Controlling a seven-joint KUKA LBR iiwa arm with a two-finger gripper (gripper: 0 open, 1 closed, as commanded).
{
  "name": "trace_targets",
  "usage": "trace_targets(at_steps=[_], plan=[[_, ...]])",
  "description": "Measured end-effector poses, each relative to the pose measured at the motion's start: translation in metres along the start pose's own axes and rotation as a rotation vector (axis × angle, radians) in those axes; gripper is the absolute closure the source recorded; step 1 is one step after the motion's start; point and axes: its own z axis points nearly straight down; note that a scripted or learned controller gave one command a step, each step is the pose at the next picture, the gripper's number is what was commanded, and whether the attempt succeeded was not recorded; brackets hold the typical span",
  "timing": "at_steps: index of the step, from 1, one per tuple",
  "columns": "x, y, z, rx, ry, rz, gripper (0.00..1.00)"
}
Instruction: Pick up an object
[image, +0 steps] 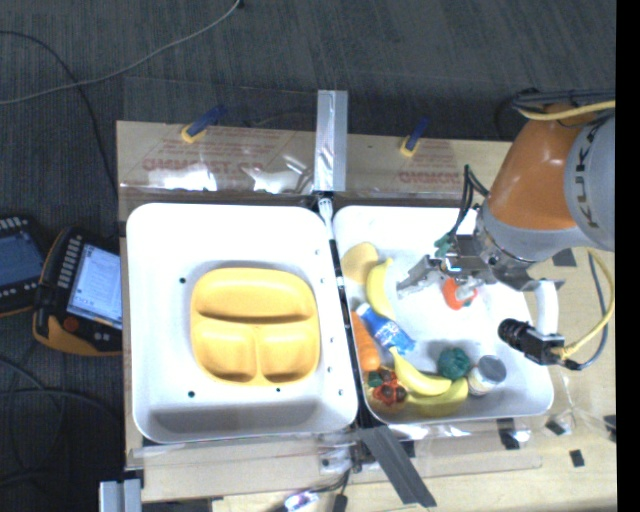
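Objects crowd the right bin (520, 405) beneath the gripper (425, 277), whose grip cannot be judged: one orange-red piece (458, 292) beside it, two bananas (378, 285), one blue bottle (385, 331); one yellow tray (255, 322) left.

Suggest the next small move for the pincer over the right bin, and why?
Probably lower straight down onto the small red-orange object. The pincer hangs over the right bin, with that object just beside and beneath it and nothing visibly between its fingers. The bananas, blue bottle and green item lie further left and nearer, so the red one looks the shortest reach.
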Motion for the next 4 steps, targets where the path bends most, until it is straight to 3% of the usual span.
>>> trace_targets(at_steps=[1, 2, 3, 4], plan=[[-0.020, -0.008, -0.013, -0.002, -0.002, -0.202, 0.00], [-0.073, 0.023, 0.073, -0.014, -0.006, -0.363, 0.00], [-0.014, 0.000, 0.113, -0.015, -0.013, -0.471, 0.00], [-0.010, 0.001, 0.103, -0.018, -0.006, -0.473, 1.00]])
